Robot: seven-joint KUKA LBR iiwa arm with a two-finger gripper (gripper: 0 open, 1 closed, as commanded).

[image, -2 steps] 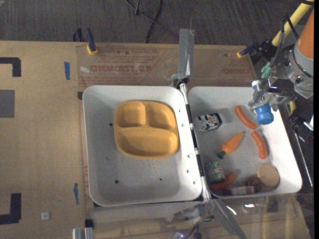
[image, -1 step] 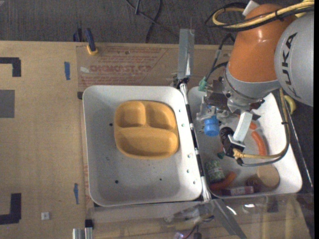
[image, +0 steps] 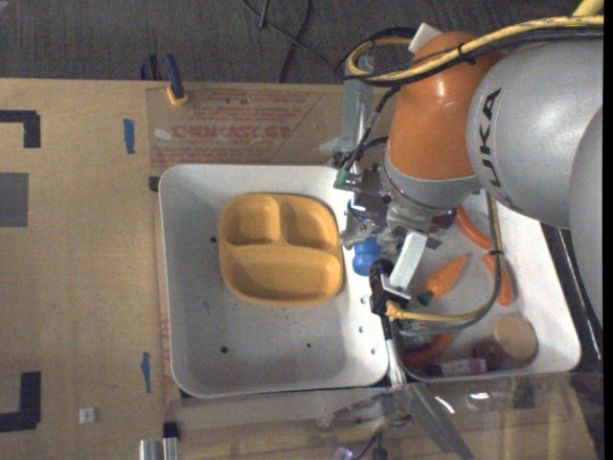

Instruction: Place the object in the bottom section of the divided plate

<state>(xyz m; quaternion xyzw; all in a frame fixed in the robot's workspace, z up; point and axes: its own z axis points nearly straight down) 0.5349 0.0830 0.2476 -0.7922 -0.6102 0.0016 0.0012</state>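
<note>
The bench (image: 77,257) is flat tan board carrying two shallow white bins; the left bin (image: 278,353) holds a smooth yellow divided plate (image: 281,247) with rounded sections. My hand (image: 362,247) hangs over the bins' shared edge by a small round blue object (image: 365,257), while an orange carrot-shaped piece (image: 446,274) lies in the right bin (image: 551,305).

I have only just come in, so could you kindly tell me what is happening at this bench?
The KUKA arm reaches in from the right and hangs over the seam between the two white bins. The yellow divided plate sits in the left bin, with nothing in any of its sections. The right bin holds a toy carrot, a small blue object near the wrist and a few other items. Nothing has reached the plate's bottom section yet.
</note>
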